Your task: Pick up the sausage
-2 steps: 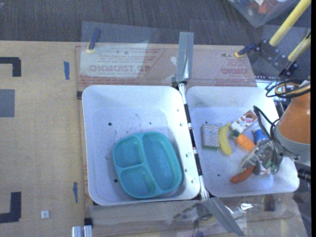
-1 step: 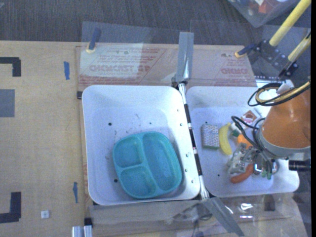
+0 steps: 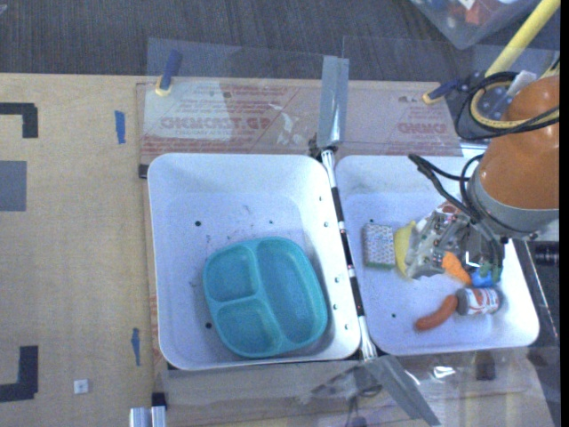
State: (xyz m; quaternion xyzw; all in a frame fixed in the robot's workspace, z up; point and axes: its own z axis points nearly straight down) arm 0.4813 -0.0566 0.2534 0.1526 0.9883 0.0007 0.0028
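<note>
Claw [image 3: 437, 249] hovers lower right, above the sausage [image 3: 436, 314] (grip state — cannot tell), teal tray [image 3: 264, 297] sits left bin.

The clear panel [image 3: 240, 114] behind the bins carries mirrored reddish lettering, too blurred to read.

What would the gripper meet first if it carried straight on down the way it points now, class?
Probably the yellow item beneath the gripper in the right bin, not the sausage; depth is unclear.
</note>
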